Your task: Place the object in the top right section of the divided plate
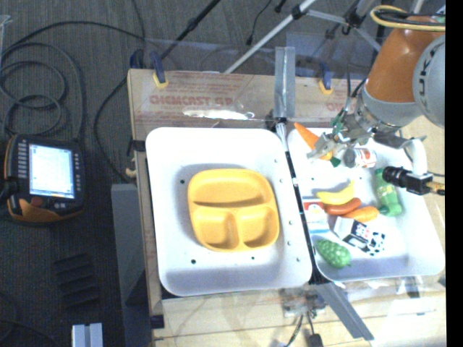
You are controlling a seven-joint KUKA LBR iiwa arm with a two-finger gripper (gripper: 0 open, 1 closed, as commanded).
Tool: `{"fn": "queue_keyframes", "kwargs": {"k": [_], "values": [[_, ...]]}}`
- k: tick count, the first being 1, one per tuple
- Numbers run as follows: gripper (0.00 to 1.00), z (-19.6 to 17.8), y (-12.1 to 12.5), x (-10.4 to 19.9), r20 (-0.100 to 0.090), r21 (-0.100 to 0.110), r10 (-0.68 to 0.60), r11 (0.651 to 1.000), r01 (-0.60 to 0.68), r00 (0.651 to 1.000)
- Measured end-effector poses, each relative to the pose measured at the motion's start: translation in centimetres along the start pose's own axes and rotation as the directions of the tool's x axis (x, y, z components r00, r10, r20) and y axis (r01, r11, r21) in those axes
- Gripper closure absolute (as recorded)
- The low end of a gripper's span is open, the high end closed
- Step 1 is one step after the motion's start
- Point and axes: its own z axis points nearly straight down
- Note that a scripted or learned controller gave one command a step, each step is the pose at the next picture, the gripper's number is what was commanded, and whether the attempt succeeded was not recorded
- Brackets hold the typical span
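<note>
— Yellow plate (233,210) sits in the left bin (165,194), nothing in any of its sections. Where's the thing to move?

— Not picked yet, I'd say. The right bin (427,255) has the candidates: a green bumpy piece (333,252) nearest, then a dice-patterned block (364,236), a sausage (344,207), a banana (335,193), a carrot (307,134) at the far corner.

— And the tool (346,142)?

— Hanging over the far end of the right bin, beside the carrot. Whether it is parted or gripping anything, I cannot tell.

— So the plate lies to its left?

— Left and nearer, across the divider between bins; the plate's top right section (249,189) is closest to it.
</note>
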Motion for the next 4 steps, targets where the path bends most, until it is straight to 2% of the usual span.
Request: {"fn": "queue_keyframes", "kwargs": {"k": [1, 2, 3, 4], "values": [[1.00, 1.8, -1.8, 6.8, 0.000, 0.002, -0.109, 0.994, 0.109, 0.994], [1.00, 1.9, -8.5, 18.6, -0.002, 0.004, -0.296, 0.955, 0.296, 0.955], [1.00, -4.3, -0.4, 18.2, 0.005, 0.003, 0.142, 0.990, -0.142, 0.990], [1.00, -0.6, -1.8, 19.5, 0.005, 0.004, 0.189, 0.982, -0.189, 0.982]]}}
